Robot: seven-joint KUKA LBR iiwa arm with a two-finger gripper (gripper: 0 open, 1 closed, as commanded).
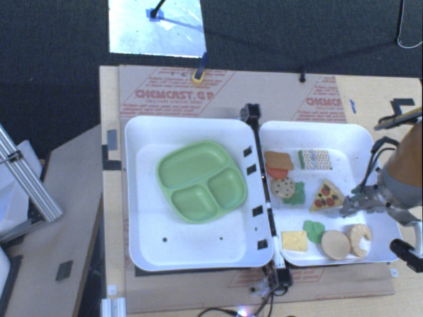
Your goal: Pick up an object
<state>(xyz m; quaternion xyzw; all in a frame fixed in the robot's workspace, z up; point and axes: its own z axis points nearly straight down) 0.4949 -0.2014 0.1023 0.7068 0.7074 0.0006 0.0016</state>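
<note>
A grey metal bar (pixel 26 183) slants in at the far left, over dark carpet (pixel 53 58). A shiny square plate (pixel 157 18) lies on the carpet above the tabletop (pixel 112 243). The brown sheet (pixel 277 94) under the bins reads "CHEMCAST" in red, printed upside down, twice.

The left bin (pixel 142 243) holds a green divided tray (pixel 201 181), its long axis tilted up toward the right.

The right bin (pixel 360 137) holds toy food: an orange-and-red sandwich piece (pixel 278 162), a patterned green-white card (pixel 314 158), a cookie (pixel 283 188) on a green leaf (pixel 297 194), a pizza slice (pixel 326 197) pointing up and left, a yellow cheese square (pixel 294 241), a green piece (pixel 314 230), a tan round slice (pixel 336 244) and a pale bun-like piece (pixel 361 239).

The gripper (pixel 349 207) hangs just right of the pizza slice, near its crust; whether it is apart or together I cannot tell.
</note>
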